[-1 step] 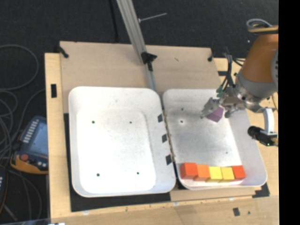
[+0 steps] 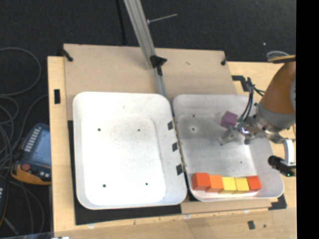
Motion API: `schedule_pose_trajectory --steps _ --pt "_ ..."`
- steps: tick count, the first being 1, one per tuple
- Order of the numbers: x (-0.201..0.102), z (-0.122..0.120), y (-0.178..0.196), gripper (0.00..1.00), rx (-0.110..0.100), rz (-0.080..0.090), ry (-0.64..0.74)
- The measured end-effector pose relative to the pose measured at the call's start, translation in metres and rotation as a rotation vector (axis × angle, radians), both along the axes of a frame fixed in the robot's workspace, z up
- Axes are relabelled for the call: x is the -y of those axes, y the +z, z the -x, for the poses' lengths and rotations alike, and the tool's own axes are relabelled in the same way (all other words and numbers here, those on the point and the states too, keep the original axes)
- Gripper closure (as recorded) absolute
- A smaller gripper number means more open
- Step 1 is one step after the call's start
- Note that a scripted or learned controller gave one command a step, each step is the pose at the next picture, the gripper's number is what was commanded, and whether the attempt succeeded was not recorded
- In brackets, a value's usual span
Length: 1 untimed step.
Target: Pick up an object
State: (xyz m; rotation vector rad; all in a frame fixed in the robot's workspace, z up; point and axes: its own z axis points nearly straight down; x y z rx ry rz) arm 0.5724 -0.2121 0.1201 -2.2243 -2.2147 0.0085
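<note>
I see a purple block [image 2: 229, 118] and a row of coloured blocks [image 2: 226, 182] in the right bin [image 2: 199, 108]; I cannot tell the pincer's [image 2: 234, 133] state.

Two shallow white bins sit side by side on a wooden bench [image 2: 57, 148]. The left bin [image 2: 122, 148] holds nothing visible. In the right bin [image 2: 199, 111], a purple block [image 2: 229, 118] lies just beside the gripper [image 2: 232, 136] of the grey and orange arm [image 2: 277, 101]. A row of orange and yellow blocks [image 2: 226, 182] lines the near wall.
</note>
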Motion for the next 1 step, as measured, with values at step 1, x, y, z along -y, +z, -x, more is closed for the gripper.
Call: schedule_pose_trajectory --steps 1 --pt "-0.0061 -0.0658 -0.0230 0.00 0.012 0.001 0.009"
